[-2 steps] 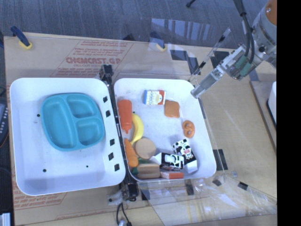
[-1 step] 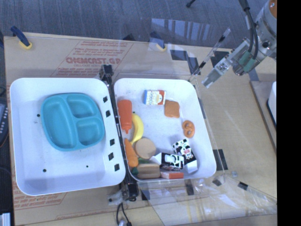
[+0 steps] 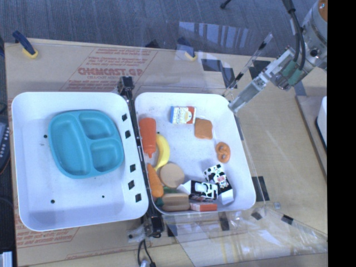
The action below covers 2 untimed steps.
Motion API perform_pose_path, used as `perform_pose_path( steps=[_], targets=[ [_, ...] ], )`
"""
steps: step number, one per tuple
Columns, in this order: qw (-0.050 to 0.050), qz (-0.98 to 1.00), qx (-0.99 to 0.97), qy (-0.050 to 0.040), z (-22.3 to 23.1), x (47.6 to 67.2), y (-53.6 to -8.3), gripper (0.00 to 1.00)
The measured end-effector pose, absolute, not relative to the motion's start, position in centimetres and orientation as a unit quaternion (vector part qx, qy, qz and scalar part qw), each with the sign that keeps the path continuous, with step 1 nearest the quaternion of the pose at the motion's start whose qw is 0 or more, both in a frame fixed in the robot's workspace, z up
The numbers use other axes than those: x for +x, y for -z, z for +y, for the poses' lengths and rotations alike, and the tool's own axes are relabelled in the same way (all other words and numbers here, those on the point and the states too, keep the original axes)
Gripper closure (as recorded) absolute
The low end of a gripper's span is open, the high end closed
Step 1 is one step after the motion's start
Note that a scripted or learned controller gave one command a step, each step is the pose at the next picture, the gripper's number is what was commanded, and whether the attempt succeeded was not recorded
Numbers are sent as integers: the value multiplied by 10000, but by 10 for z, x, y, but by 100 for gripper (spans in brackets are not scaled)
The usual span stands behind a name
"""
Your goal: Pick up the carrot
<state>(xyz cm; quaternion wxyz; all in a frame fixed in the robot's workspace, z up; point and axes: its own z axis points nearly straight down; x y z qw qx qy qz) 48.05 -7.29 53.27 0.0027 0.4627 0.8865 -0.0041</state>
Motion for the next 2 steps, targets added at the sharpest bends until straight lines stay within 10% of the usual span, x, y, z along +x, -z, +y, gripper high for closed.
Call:
perform_pose_path(
  steps=[1,2],
  targets=[
    [38,8885,4588,50,-72,482,-544,100],
    [36,8886,4586,51,-72,482,-544,0]
  ],
)
